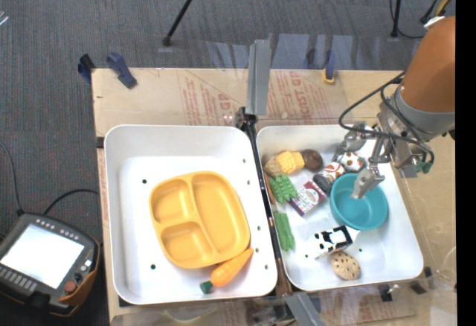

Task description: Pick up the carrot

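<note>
The orange carrot [232, 267] with its green top lies in the left bin [126, 149], against the lower right edge of the yellow divided plate [198, 219]. My gripper [358, 165] hangs over the right bin [407, 243], far to the right of the carrot, above the rim of the teal bowl [360, 204]. Its fingers [365, 184] are spread open with nothing held between them.
The right bin holds a corn cob [288, 162], green toy vegetables [282, 187], a small carton [307, 197], a brown round item [312, 159], a red and white toy [349, 164], a black and white cow toy [333, 238] and a cookie [344, 265]. A divider wall [262, 190] separates the bins.
</note>
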Tool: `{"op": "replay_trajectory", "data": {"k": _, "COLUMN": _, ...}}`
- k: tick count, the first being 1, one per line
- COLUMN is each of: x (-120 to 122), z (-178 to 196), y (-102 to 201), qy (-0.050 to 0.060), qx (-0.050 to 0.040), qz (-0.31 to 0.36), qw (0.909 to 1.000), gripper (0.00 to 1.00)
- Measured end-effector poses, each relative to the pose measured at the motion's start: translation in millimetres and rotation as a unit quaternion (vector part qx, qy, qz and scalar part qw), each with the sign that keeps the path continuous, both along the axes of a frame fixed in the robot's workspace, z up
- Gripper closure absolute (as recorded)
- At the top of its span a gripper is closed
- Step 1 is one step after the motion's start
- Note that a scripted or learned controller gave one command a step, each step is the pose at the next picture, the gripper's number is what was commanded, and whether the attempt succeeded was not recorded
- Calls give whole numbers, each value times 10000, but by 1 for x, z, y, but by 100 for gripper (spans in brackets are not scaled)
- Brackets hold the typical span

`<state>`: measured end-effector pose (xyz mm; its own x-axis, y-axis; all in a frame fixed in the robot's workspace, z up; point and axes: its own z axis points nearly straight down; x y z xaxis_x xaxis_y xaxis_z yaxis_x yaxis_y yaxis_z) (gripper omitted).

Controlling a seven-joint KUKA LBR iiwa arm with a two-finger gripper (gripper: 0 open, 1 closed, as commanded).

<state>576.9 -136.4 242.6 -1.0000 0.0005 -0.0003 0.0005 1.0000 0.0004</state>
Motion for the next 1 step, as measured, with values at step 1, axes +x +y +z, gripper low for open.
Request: {"op": "replay_trajectory", "data": {"k": 1, "x": 47, "z": -79, "y": 53, "qy": 47, "qx": 20, "qz": -36, "qw": 10000, "gripper": 0}}
